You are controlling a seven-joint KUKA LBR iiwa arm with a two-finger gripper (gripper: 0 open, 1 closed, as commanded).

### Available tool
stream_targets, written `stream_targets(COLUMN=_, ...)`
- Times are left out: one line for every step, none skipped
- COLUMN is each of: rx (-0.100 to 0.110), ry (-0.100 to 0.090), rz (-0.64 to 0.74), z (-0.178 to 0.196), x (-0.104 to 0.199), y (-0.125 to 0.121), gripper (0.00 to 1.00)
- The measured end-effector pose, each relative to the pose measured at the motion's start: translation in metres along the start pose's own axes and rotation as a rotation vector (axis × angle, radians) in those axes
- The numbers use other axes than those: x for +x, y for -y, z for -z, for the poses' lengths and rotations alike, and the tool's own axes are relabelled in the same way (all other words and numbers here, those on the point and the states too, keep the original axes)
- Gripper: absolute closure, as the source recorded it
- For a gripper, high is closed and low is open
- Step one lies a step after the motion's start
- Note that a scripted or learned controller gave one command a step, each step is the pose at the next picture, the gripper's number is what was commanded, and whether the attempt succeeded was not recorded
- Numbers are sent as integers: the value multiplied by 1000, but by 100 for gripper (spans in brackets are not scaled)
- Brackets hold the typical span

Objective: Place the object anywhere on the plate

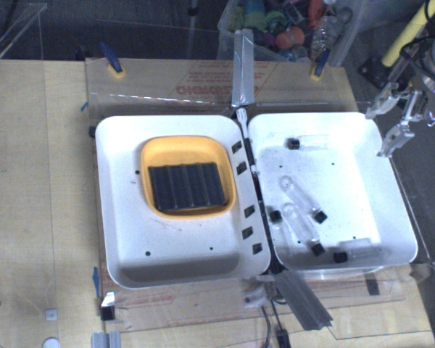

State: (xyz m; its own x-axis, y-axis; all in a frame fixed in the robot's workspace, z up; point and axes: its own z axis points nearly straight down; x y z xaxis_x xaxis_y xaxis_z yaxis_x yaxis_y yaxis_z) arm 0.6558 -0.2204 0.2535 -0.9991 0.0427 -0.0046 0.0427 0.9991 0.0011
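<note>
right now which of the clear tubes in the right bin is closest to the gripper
The clear tube with a black cap along the right bin's back edge. It lies nearest the gripper at the bin's back right corner; the others lie towards the middle and front.

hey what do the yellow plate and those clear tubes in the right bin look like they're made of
Yellow plate: probably plastic, smooth, with a soft sheen on its rounded rim. Clear tubes: see-through, plastic or glass, I can't tell which; the white bin shows through them, and they carry black caps.

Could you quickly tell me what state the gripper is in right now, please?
Gripper: beyond the right bin's far right corner, nothing seen between its fingers; open or shut cannot be told.
</note>
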Motion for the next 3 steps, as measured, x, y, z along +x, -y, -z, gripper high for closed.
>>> stream_targets(rx=0, ry=4, rz=206, z=-8, x=-9, y=0, gripper=0)
stream_targets(rx=1, ry=5, rz=504, z=-8, x=-13, y=1, gripper=0)
stream_targets(rx=1, ry=6, rz=768, z=-4, x=-13, y=0, gripper=0)
